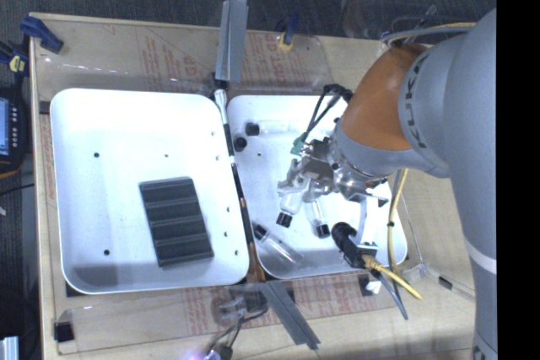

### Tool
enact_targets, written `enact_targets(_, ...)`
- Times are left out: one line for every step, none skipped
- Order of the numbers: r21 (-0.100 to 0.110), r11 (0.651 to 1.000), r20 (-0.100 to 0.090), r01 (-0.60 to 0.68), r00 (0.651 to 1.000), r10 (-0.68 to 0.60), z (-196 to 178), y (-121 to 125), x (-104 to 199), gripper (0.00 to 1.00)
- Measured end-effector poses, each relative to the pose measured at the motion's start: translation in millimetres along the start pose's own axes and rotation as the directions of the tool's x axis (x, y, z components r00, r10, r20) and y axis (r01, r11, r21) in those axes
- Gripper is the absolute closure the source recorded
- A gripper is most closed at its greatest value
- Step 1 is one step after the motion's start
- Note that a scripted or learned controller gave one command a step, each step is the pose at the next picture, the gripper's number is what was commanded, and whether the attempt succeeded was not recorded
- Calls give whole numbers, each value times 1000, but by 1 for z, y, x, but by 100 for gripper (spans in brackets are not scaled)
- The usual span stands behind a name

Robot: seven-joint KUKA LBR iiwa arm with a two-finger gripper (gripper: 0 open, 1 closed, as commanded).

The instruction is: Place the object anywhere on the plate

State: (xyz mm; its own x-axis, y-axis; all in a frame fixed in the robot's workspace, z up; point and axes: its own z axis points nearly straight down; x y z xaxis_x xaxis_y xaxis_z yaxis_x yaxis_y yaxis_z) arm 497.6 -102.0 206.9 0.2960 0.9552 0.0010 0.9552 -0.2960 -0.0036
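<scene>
The dark ribbed plate [175, 220] lies flat in the left bin [76, 110], toward its near right part, turned a little off square. In the right bin [253, 110] a clear object [278, 249] lies near the front left corner, close to the wall between the bins, and it is hard to make out. My tool [297, 200] hangs over the middle of the right bin, up and to the right of that clear object and apart from it. Whether its fingers are apart or together, I cannot tell; the wrist clutter hides that. My arm [439, 105] comes in from the right, orange band [380, 101] above the wrist, bent down toward the bin. Both bins sit on the desk [126, 51].
</scene>
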Motion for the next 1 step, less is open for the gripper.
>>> enact_targets(3, 986, 2, -168, 986, 168, 17, 58, 79, 100)
